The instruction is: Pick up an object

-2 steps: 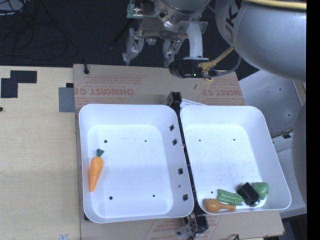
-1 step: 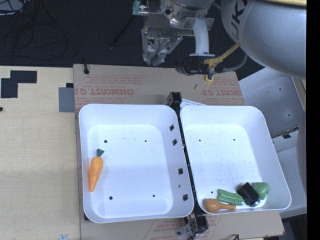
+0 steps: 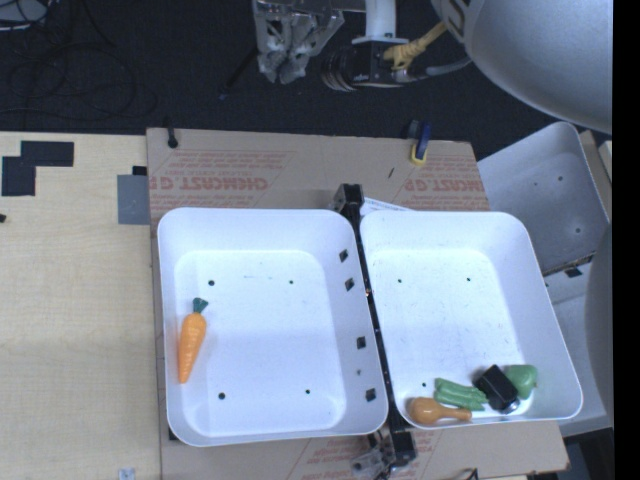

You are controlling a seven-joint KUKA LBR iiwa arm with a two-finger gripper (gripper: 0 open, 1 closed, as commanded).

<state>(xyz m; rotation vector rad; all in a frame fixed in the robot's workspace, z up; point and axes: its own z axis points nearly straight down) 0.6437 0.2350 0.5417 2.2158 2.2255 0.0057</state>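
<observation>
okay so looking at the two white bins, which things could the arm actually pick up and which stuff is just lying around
Pickable things:
- toy carrot, left bin
- orange pear-shaped piece, green pod-like piece, black block and green lump, clustered in the near corner of the right bin
- gripper, up above the bench

Just lying about:
- cardboard sheet
- blue and yellow clamp

two shallow white plastic bins, left [image 3: 170, 268] and right [image 3: 545, 298], sit on brown cardboard with red print [image 3: 300, 173]. an orange toy carrot with a green top [image 3: 191, 340], a green bean-shaped toy [image 3: 460, 394], a small black block [image 3: 497, 387], a light green piece [image 3: 522, 376], an orange-tan pear-shaped toy [image 3: 436, 411].
</observation>
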